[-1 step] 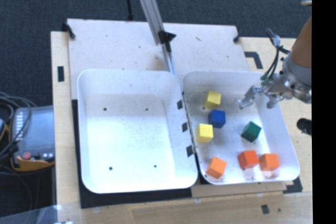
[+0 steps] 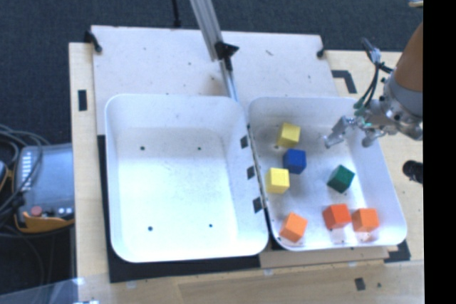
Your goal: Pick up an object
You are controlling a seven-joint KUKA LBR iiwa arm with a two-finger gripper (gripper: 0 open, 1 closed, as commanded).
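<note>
The right bin (image 2: 388,185) holds several small cubes. A yellow cube (image 2: 289,134) lies near its back left, with a blue cube (image 2: 295,160) just in front of it and a second yellow cube (image 2: 278,180) beside the left wall. A green cube (image 2: 341,178) sits mid-bin. Three orange cubes (image 2: 293,227) (image 2: 336,216) (image 2: 365,220) line the front. My gripper (image 2: 351,138) hangs over the bin's back right part, above and behind the green cube. Its fingers are spread open with nothing between them.
The left bin (image 2: 121,174) stands next to the right one, sharing a middle wall. A slanted metal post (image 2: 203,7) rises from behind the bins. A grey box with cables (image 2: 43,185) sits off the bench at the left.
</note>
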